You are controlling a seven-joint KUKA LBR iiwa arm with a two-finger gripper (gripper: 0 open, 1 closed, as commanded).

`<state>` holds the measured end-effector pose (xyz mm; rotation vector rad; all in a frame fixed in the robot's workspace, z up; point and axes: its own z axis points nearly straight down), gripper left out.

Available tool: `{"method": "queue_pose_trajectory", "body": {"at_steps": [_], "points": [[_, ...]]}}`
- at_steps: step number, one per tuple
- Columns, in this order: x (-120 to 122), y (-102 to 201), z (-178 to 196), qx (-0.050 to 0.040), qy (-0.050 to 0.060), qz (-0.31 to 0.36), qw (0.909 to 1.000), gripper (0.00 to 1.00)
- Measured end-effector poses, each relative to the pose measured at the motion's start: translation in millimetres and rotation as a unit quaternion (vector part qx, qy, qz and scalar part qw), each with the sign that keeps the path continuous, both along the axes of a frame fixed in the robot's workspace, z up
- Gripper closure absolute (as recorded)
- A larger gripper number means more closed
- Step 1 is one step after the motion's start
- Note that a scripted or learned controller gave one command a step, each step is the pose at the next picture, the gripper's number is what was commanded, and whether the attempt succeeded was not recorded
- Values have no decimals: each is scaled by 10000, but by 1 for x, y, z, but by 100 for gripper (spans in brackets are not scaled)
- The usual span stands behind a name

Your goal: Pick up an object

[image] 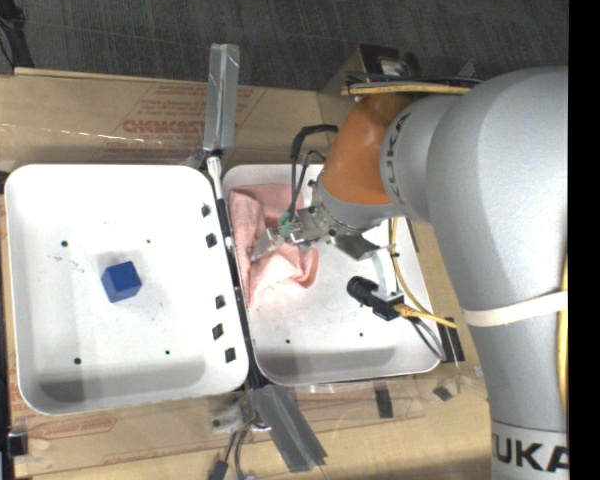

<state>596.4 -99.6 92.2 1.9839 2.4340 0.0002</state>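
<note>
One pink cloth (272, 243) lies under my tool (280, 236), grip state unclear; I should pinch a raised fold firmly.

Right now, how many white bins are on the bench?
2. The left bin holds a blue cube. The right bin holds a pink cloth, with the arm over it, which may hide more there.

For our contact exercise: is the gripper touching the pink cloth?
Touching. The camera view shows the gripper pressed into the pink cloth in the right bin, no gap between them.
</note>
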Motion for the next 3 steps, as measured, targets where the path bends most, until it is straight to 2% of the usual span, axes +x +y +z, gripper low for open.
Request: {"method": "queue_pose_trajectory", "body": {"at_steps": [1, 2, 3], "points": [[-29, 33, 100, 1, 19, -885, 9961, 0], [-9, -8, 4, 2, 26, -935, 9956, 0], [-48, -37, 2, 7, 3, -837, 9965, 0]]}}
